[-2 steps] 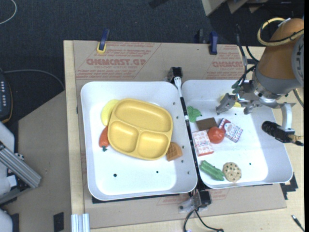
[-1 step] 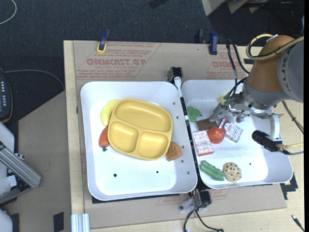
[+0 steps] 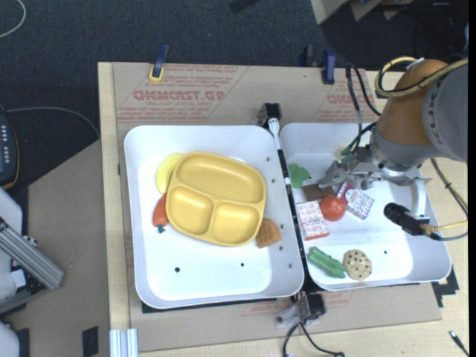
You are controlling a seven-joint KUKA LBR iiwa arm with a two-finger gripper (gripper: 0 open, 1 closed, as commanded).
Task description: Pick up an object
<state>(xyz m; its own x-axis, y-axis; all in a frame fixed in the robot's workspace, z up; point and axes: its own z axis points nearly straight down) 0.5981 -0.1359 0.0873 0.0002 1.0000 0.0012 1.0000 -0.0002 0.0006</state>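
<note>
Over the right bin (image 3: 388,245), gripper (image 3: 336,183) hovers

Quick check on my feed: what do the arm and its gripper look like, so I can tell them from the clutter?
The arm is a thick, rounded grey body with a glossy orange band above the wrist. The gripper is a compact grey metal assembly. Thin black cables run beside the wrist.

The left bin (image 3: 208,274) and right bin (image 3: 387,236) look like smooth white plastic with a mild gloss. The yellow divided tray (image 3: 216,198) is plastic too, satin-smooth. The counter (image 3: 223,80) wears a matt, paper-like tan sheet printed in red. At the right bin's six o'clock, a cookie (image 3: 358,264) looks rough and grainy.
</note>
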